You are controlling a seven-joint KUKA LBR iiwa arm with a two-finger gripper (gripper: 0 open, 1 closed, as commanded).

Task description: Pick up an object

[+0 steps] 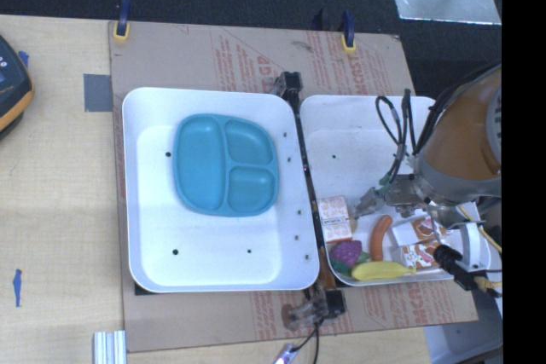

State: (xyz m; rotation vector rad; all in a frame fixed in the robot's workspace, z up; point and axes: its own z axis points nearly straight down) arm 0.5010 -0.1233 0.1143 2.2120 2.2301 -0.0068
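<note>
Toy banana (pixel 380 271): we see it at the right bin's (pixel 341 117) near edge, beside purple grapes (pixel 345 252).
Sausage (pixel 380 236): just behind, close under the gripper (pixel 384 194).
Claw: we cannot tell its state.
Blue divided plate (pixel 226 164): in the left bin (pixel 149 209).

A cluster of small toy foods lies in the near corner of the right white bin (pixel 341 119). A small cream box with red print (pixel 334 217) sits against the bin's left wall. Just below it rests a purple grape-like bunch (pixel 345 252), touching a yellow banana-shaped piece (pixel 380 270) lying flat along the near wall. An orange-red sausage (pixel 380 236) lies roughly upright between them and a white printed carton (pixel 418 250).
</note>
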